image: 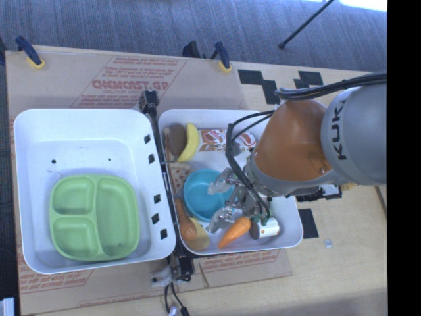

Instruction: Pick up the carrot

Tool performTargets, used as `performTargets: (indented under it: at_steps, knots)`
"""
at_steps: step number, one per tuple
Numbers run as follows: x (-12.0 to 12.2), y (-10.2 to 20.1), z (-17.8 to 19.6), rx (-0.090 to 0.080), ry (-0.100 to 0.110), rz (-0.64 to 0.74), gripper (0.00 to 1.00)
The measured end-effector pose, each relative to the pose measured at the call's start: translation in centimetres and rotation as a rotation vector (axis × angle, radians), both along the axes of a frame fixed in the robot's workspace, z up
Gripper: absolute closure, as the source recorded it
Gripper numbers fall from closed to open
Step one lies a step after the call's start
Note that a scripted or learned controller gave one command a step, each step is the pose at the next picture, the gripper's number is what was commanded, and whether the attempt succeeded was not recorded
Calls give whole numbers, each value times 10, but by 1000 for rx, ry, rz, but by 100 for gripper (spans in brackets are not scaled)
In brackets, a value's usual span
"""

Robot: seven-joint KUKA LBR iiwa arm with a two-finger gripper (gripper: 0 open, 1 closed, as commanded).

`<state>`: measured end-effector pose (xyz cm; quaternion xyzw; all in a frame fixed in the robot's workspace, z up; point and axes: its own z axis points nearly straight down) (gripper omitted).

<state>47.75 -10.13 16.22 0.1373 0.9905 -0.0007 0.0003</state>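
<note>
Clutter is the chief hazard here. The pincer (227, 203) hangs low in the right bin (289, 237), its metal fingers (219, 184) spread apart with nothing between them. The carrot (235, 232) lies just below and slightly right of the lower fingertip, slanted along the bin's near wall, not gripped.

The blue bowl (200, 195) sits right beside the pincer on its left, so a closing stroke could catch the bowl's rim instead, I judge. A small white item (266, 228) touches or nearly touches the carrot's thick end, and a brownish rounded piece (191, 231) lies near its tip; either could be nudged or pinched along with it. The carrot's taper and slant may let it slip out sideways if the fingers close across the narrow end. The wall close by leaves little room for the lower finger.
</note>
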Motion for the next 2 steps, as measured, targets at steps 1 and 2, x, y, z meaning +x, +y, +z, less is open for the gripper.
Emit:
performTargets:
  at_steps: [1, 2]
  knots:
    - [-1, -38, -71, 1, 3, -8, 0]
    - [3, -36, -58, 0, -6, 1, 100]
